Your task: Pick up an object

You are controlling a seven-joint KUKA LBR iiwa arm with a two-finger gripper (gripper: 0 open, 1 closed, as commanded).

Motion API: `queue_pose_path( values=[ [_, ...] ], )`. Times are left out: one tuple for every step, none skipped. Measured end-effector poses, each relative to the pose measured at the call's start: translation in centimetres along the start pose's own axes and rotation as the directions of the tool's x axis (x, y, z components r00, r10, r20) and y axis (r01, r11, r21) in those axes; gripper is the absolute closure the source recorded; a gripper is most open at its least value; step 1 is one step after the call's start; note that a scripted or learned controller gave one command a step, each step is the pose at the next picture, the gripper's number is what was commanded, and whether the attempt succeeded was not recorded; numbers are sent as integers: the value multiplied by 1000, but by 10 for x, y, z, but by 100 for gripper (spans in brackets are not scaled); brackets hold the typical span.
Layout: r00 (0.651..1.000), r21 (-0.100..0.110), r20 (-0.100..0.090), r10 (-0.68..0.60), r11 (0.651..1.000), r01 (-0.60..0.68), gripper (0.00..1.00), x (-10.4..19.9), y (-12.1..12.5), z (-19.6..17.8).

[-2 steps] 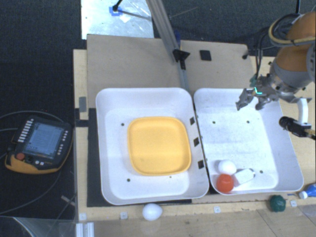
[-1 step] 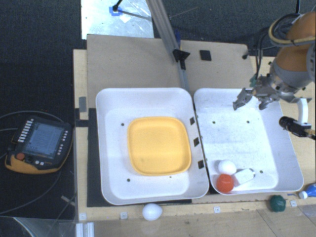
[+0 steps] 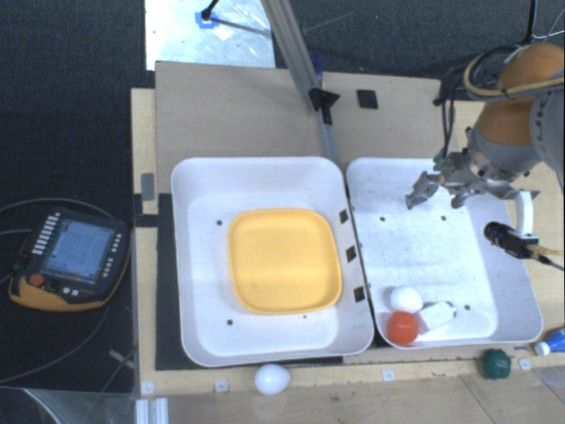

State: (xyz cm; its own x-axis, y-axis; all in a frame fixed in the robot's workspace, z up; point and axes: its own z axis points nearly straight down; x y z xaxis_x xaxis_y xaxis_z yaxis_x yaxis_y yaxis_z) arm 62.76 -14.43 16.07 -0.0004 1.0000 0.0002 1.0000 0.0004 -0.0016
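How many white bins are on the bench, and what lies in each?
2. The left bin holds a yellow plate. The right bin holds a white ball, a red ball and a white object in its near corner.

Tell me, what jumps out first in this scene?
A big yellow plate fills the middle of the left bin. In the right bin's near corner sit a red ball and a white ball. The gripper hangs open over that bin's far side, holding nothing.
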Motion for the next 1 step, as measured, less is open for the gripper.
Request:
queue_pose_path(
  values=[
    [1000,2,0,1,1000,-1,0,-6,-8,57]
  ],
)
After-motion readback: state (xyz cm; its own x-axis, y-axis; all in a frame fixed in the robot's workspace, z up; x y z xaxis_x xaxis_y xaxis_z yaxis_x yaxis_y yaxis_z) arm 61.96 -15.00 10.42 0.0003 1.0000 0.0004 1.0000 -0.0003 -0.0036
